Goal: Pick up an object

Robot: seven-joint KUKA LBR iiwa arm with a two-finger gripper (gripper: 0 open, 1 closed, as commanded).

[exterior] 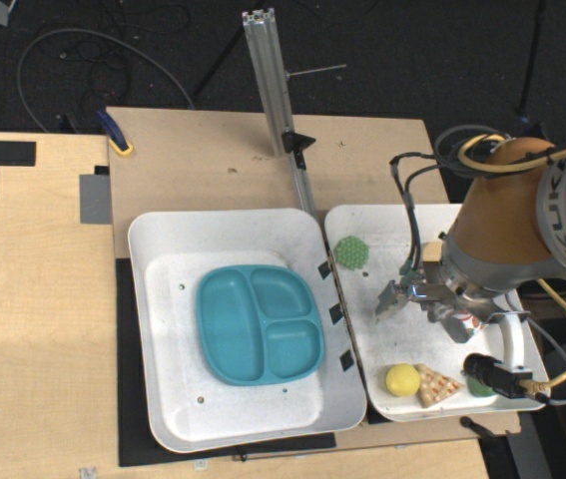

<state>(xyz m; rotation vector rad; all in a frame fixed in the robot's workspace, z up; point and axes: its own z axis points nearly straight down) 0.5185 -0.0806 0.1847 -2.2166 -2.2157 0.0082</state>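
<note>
The gripper [394, 299] hovered low over the right bin [382, 367], its fingers [386, 303] slightly parted and holding nothing. A green ball [351, 252] lay just beyond; a yellow ball [402, 379] sat nearer the front rim. A teal divided plate [260, 323] filled the left bin [163, 267].

The gripper [398, 297] is hanging low over the right bin [387, 367], between a green ball [351, 252] and a yellow ball [402, 379]. A tan wedge [438, 388] is lying just beside the yellow ball. A teal divided tray [260, 323] is sitting in the left bin [163, 367].
</note>
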